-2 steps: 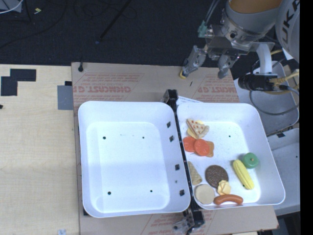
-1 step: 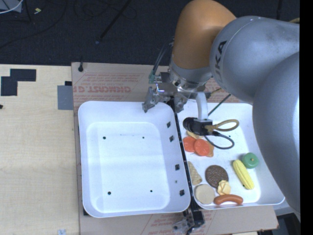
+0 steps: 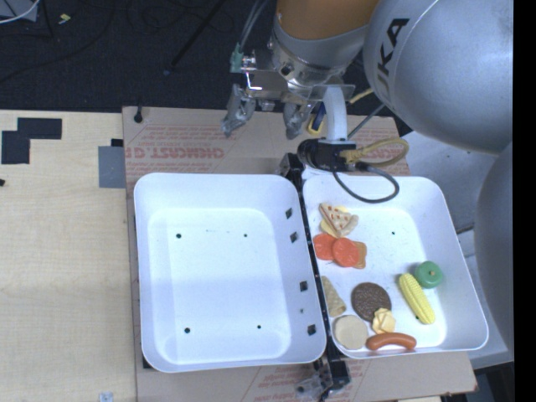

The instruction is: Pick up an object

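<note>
Two fingers of the gripper [image 3: 261,122] were held spread and bare beyond the far rims, evidently raised clear before descending toward the right bin [image 3: 444,216], where the toy foods [image 3: 339,251] were clustered.

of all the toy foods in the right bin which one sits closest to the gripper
The cheese wedge, yellow with holes, lies at the top of the pile, nearest the gripper. The others lie lower in the right bin.

Robotics lab: industrial arm [image 3: 444,48], test bins [image 3: 151,224]

Fixed overhead slant (both bins [image 3: 218,193])
</note>
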Available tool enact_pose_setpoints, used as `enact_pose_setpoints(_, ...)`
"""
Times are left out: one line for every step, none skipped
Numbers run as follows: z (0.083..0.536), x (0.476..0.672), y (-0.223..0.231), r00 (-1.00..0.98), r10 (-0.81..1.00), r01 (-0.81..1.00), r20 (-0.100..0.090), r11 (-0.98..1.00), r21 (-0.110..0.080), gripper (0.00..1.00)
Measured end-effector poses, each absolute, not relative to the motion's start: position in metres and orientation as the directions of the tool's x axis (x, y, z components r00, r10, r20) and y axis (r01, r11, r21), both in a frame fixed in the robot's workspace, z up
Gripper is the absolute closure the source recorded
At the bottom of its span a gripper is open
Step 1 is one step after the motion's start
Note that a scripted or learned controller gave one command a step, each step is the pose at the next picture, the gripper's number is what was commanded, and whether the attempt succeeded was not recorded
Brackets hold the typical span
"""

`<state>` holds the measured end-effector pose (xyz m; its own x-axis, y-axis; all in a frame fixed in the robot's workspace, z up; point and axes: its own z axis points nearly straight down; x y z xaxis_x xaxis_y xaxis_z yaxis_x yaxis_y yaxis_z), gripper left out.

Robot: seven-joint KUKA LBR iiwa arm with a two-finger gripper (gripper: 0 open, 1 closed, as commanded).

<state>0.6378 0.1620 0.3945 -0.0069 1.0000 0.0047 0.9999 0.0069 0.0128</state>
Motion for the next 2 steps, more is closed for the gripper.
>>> enact_pose_setpoints(0.4711, 0.6439, 0.2275, -0.006, 1.000, 1.000, 0.004, 0.006, 0.005, 0.00)
enact_pose_setpoints(0.4755, 0.6432, 0.2254, -0.006, 1.000, 1.000, -0.001, 0.006, -0.006, 1.00)
